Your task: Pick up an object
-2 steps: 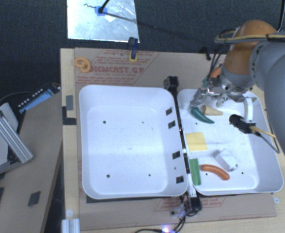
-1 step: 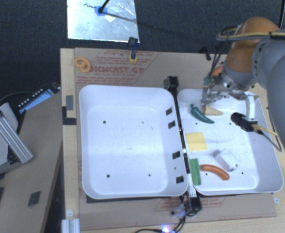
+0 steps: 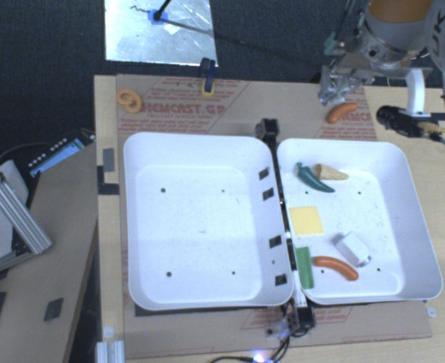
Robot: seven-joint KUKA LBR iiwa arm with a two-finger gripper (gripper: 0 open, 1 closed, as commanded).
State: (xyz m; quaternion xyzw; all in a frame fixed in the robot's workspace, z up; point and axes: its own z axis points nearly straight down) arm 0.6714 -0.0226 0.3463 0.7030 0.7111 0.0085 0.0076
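Above right bin (image 3: 404, 161) | tool (image 3: 336, 91) grip unclear | orange sausage (image 3: 341, 113) just beside it

A cardboard sheet (image 3: 230, 100) on the bench carries a tan pretzel-shaped toy (image 3: 129, 100) near its far left corner, a blue-and-yellow clamp (image 3: 206, 76) at its far edge, and a silvery foil square (image 3: 160, 20) beyond.

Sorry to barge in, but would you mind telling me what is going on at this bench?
The arm is trying to pick something up. Its gripper hangs above the board behind the right bin, near an orange sausage lying outside the bins, and holds nothing I can see. In that bin lie a green pepper, a cone, a yellow square, a white block, a second sausage and a green stick.
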